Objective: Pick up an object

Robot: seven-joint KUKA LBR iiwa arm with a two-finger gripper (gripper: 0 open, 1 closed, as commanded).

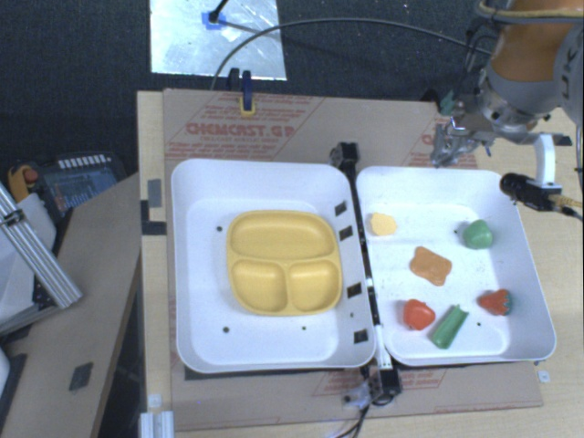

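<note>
The right bin (529, 272) holds several toy foods: a pale yellow piece (383, 224) at its back left, an orange piece (431, 265) in the middle, a round green one (477, 234) at the back right, a red one (495, 302) at the front right, and a red-orange one (419, 314) beside a long green one (449, 327) at the front. My gripper (450, 151) hangs over the back rim of this bin, behind all the pieces and apart from them. Nothing shows in it.
The left bin (196, 245) carries a yellow three-compartment tray (283, 261). A black divider (356, 245) runs between the bins. Brown cardboard (301, 126) lies under both. A grey bench corner and an aluminium rail (36, 254) sit at far left.
</note>
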